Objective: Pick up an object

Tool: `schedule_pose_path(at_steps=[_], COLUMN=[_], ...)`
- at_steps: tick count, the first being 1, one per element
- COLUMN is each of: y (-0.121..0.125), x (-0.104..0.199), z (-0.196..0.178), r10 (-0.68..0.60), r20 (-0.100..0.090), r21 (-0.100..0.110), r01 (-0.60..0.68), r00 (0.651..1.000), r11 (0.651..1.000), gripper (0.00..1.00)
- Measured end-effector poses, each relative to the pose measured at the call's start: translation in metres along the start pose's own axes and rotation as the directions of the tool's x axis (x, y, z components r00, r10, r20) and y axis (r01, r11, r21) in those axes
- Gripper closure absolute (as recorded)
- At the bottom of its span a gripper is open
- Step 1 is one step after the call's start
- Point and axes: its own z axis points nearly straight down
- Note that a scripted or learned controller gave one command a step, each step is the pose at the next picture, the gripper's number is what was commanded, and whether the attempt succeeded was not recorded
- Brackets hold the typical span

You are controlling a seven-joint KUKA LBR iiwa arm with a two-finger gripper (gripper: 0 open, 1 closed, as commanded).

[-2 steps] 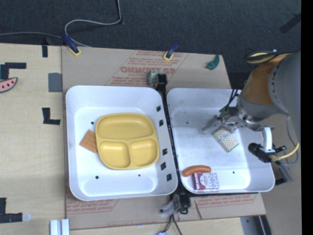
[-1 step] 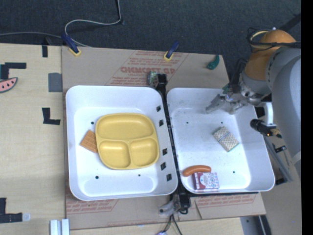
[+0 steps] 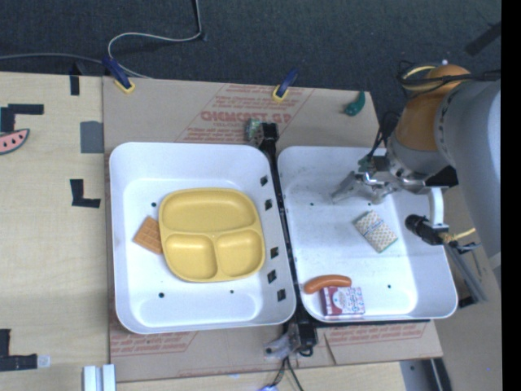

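Reaching in from the right, the grey arm point(image 3: 456, 129) with its orange band is seen over the far part of the right bin point(image 3: 326, 243). The gripper point(image 3: 348, 188) is held low above the bin floor, and its two thin fingers point(image 3: 342, 192) are spread apart, pointing leftward, with nothing seen between them. Whether the tips are touching the white floor cannot be told.

Three loose things are found in the right bin. A small patterned pouch point(image 3: 376, 230) is lain tilted near the middle, just beside and nearer than the gripper, apart from it. An orange sausage-shaped toy point(image 3: 327, 283) is placed toward the near wall, and a red and white carton point(image 3: 343, 301) is set just beside it on the near side, possibly touching it.

In the left bin point(image 3: 130, 243) a yellow divided plate point(image 3: 212, 233) is laid flat in the middle, its three compartments facing up. A tan waffle-like piece point(image 3: 148, 235) is tucked partly under the plate's left edge.

Both bins are rested side by side on brown cardboard point(image 3: 187, 112).
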Motion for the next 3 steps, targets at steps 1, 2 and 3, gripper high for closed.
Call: schedule_pose_path(at_steps=[1, 2, 3], y=[-0.067, -0.022, -0.075], x=[0.004, -0.016, 0.007], z=[0.0, 0.0, 0.0], r10=[0.001, 0.0, 0.002], r20=[0.0, -0.001, 0.0], r21=[-0.001, -0.002, -0.002], r01=[-0.001, 0.0, -0.002], r00=[1.0, 1.0, 1.0], r11=[1.0, 1.0, 1.0], gripper=[0.0, 0.0, 0.0])
